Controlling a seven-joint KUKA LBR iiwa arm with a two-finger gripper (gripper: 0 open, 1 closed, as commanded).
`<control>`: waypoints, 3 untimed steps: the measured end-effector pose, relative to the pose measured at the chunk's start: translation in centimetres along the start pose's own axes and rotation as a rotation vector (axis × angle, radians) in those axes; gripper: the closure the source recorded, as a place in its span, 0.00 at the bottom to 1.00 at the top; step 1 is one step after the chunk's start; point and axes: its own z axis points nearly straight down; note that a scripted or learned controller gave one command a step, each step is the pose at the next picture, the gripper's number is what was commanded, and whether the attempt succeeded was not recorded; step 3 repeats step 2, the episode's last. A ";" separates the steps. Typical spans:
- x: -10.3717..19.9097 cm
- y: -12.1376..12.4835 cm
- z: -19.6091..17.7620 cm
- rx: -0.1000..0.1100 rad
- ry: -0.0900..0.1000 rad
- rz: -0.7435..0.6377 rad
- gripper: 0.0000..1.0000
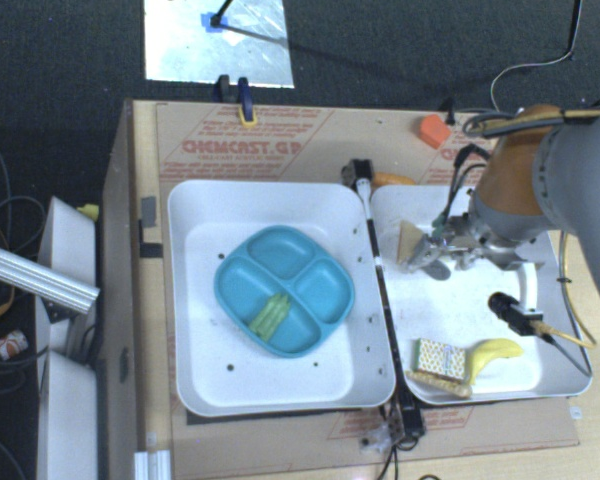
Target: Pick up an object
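Looking down, you saw the gripper (432, 260) low in the right bin (480, 373) — grip unreadable — while banana (492, 355) and sponge (441, 360) lay unlifted, so the pick was not done.

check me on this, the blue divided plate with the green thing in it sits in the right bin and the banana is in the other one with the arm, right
Not quite. The camera view shows the blue divided plate, with the green thing in one of its compartments, in the left bin, not the right. The banana lies in the right bin, where the arm reaches in.
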 end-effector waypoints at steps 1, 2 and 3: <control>0.0 0.1 -1.1 -0.002 0.000 -0.001 1.00; 2.5 -4.0 -11.6 -0.002 -0.001 -0.001 1.00; 2.5 -4.0 -11.6 -0.002 -0.001 -0.001 1.00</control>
